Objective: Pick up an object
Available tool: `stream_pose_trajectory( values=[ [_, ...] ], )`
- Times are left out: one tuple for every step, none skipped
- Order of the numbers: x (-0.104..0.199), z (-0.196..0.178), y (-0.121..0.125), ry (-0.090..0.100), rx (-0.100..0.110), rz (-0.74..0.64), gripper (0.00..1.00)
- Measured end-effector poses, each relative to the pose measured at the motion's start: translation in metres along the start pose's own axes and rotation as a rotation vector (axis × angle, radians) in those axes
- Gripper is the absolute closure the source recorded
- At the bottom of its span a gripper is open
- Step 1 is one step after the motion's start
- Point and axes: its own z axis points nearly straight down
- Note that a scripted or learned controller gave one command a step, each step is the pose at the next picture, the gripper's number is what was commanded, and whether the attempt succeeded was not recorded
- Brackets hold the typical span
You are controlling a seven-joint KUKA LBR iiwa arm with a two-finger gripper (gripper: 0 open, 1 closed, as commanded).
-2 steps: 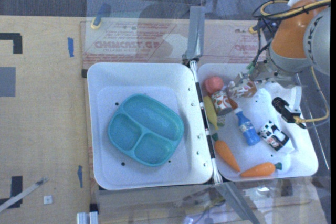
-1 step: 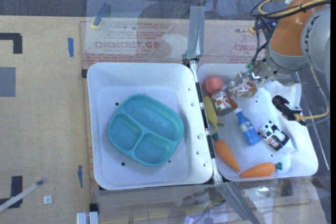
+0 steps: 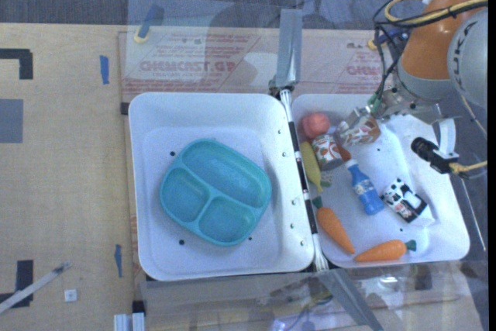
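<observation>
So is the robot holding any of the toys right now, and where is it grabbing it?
It cannot be told. The gripper is low in the right bin, right by a small brown and white carton, but the view is too blurry to show a hold.

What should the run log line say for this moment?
arm: over right bin | gripper: above small carton, grasp unclear | left bin: teal tray
</observation>
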Motion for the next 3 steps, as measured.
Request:
stream_pose_trajectory(
  values=[
    [0.018, -0.006, -0.058, -0.002, -0.003, -0.147, 0.00],
    [0.008, 0.001, -0.008, -0.008, -0.005, -0.079, 0.00],
    [0.006, -0.011, -0.007, -0.011, -0.010, -0.077, 1.00]
  ],
)
